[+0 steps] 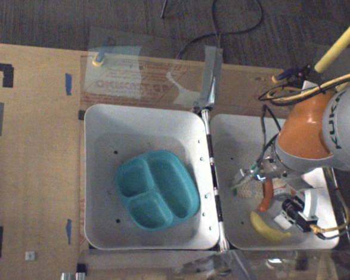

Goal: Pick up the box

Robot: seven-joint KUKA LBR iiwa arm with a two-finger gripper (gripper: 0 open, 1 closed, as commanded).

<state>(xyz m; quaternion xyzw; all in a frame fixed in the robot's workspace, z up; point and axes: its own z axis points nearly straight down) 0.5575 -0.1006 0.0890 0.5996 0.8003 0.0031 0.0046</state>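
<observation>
A small pale box with a speckled face lies in the right bin, near its left-middle. My gripper hangs just right of and above the box, under the grey arm with its orange band. The wrist hides the gripper's tip, and I cannot tell whether it touches the box. Nothing shows as held.
An orange carrot-shaped thing lies right beside the box, and a yellow banana sits near the right bin's front wall. A teal divided plate lies in the left bin. A metal divider separates the bins.
</observation>
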